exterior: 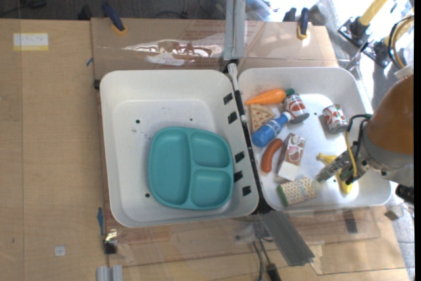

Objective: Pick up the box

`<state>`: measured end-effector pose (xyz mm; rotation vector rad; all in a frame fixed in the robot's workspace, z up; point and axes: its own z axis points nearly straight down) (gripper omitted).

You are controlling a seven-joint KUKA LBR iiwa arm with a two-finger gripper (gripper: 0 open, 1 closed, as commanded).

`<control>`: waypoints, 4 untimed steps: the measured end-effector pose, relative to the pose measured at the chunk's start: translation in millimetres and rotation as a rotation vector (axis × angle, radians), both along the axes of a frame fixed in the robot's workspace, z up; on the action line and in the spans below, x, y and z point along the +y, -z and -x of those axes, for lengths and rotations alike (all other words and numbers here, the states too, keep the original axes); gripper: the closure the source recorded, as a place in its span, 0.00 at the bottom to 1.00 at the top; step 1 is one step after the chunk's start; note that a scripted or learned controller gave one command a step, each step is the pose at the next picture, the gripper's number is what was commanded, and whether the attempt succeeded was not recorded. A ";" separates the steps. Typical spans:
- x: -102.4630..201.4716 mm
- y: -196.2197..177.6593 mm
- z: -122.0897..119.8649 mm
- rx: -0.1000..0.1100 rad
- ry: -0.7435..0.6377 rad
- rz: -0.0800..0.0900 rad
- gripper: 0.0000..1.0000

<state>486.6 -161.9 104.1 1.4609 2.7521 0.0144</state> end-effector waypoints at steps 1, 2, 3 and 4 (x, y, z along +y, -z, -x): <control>76.5 -123.2 5.8 0.023 -0.051 -0.003 1.00; 179.1 -80.2 7.8 0.030 0.390 -0.010 1.00; 299.1 -52.1 2.2 0.026 0.521 -0.011 1.00; 375.6 -77.9 8.4 0.026 0.492 -0.011 1.00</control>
